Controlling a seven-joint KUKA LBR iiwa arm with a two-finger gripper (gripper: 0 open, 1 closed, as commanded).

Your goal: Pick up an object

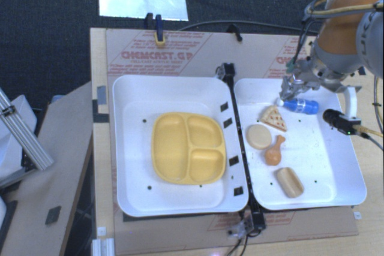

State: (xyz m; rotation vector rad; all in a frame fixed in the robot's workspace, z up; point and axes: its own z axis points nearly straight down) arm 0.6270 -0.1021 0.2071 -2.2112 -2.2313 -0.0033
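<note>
Camera view puts the gripper (291, 90) low over the far end of the right bin (342, 189), its tip right at the capped end of a small blue bottle (302, 106) lying on its side. Whether it has closed on anything, I cannot tell from this angle; nothing is plainly seen between its tips.

Taking the blue bottle as the landmark: just beside it, toward the camera and a little left, lies a toy pizza slice (273, 119). Further toward the camera sits a pale round cookie-like disc (259, 136), then an orange drumstick (274, 153) touching or nearly touching the disc, and nearest the camera a tan bread roll (289, 181). Well to the left, in the left bin (129, 129), rests a yellow divided plate (187, 147).

The bottle looks the likely target. I judge it light, stiff plastic, smooth and round, so prone to roll or squirt out. Best taken across its body, at the middle, rather than by the narrow cap end.
</note>
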